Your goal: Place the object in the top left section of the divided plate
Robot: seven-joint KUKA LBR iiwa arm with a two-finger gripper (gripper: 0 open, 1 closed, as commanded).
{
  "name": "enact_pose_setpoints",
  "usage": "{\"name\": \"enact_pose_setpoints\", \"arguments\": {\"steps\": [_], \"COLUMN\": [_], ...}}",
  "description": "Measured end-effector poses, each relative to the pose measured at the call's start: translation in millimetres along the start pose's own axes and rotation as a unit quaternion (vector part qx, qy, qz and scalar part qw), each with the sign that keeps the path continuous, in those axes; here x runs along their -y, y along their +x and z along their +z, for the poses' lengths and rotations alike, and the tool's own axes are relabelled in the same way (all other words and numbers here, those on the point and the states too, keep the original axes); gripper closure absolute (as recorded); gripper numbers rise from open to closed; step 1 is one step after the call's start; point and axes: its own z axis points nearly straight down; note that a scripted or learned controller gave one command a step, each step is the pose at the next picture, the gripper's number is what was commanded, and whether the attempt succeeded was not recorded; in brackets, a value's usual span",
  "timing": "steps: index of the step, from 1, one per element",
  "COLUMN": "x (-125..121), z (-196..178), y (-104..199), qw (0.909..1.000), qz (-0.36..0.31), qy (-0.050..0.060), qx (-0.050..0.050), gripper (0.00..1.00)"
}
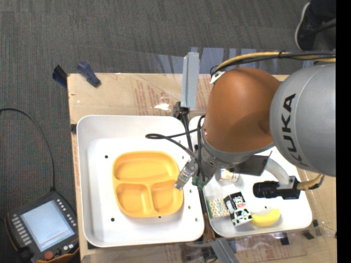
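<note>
The grey arm (263,119) covers the gap between both bins, so whether its gripper grasps anything I cannot tell. The left bin (93,141) holds the yellow divided plate (147,182), its sections bare. The right bin (299,215) holds a yellow banana-like object (266,218), a black-and-white box (238,208) and a patterned packet (218,207). I judge the box light and stiff, best taken by its long sides.

The grey arm (307,119) is showing the black letters "KUKA" running down its casing, and no other wording is coming through clearly enough to read.
</note>
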Motion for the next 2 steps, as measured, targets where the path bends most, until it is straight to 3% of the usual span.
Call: {"name": "enact_pose_setpoints", "arguments": {"steps": [1,2], "x": [12,49], "z": [1,81], "y": [-11,-40], "qw": [0.9658,0.9371], "qz": [-0.259,-0.349], "qy": [-0.001,-0.001], "qx": [0.001,-0.001], "gripper": [1.0,1.0]}}
